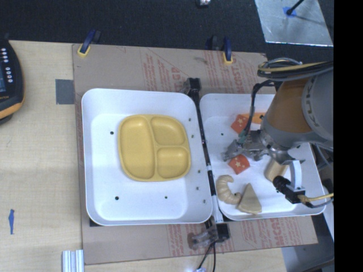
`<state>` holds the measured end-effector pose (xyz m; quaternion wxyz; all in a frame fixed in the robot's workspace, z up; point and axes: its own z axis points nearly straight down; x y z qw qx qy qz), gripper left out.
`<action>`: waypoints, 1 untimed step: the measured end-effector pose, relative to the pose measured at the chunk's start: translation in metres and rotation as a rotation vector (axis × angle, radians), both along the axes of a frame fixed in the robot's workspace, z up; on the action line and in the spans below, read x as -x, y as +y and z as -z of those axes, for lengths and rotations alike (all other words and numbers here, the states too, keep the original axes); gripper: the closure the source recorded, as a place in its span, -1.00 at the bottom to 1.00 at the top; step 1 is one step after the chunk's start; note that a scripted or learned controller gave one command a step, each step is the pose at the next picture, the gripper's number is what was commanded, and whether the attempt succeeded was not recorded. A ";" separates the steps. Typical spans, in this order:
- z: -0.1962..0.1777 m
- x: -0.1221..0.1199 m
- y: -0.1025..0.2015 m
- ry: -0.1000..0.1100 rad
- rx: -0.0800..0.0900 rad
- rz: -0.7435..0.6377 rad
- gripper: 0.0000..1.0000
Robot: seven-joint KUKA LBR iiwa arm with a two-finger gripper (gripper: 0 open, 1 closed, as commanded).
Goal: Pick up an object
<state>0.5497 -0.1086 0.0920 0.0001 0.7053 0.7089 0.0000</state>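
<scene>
My gripper [238, 151] hangs low over the middle of the right bin [215, 111], its grey fingers pointing left. Just below its tips lies a small red-orange block [239, 164]; I cannot tell whether they touch it. Another red-orange piece [240, 122] and an orange one [258, 117] lie just above the gripper. A tan curved croissant-like piece [226, 188] and a beige wedge [249, 200] rest near the bin's front edge. A pale rounded object [274, 170] peeks out under the wrist.
The left bin [96, 169] holds a yellow divided plate [153, 147]. A black divider with clamps runs between the bins. The arm's grey body and orange band [292, 103] cover the right bin's right half. A pendant [8, 78] sits at the far left.
</scene>
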 end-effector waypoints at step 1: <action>-0.035 -0.076 -0.017 -0.007 0.003 -0.001 -1.00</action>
